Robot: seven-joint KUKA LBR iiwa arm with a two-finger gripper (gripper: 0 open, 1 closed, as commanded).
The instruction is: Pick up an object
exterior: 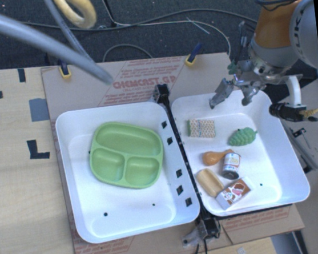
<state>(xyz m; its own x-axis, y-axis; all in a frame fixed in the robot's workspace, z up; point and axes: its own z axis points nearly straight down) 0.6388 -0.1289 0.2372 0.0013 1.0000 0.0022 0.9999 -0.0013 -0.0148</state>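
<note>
1. gripper hangs over the far edge of the right bin, fingers spread apart, nothing between them. arm comes in from the right.
2. candidate objs all in right bin: patterned packet nearest the gripper, green bumpy toy mid-bin, then a tight cluster toward the near edge: orange piece, small can, tan roll, red/white box.
3. risk: cluster items touch or sit just beside each other; fingers coming down there prob. wedge on a neighbour or nudge things apart w/o closing on one.
4. risk: packet lies flat, so fingers may skid over it.
5. risk: can looks tilted on its side, may roll out of the pinch.
6. safest guess: green toy, stands apart. left bin holds a green tray, broad and flat, poor target.
</note>
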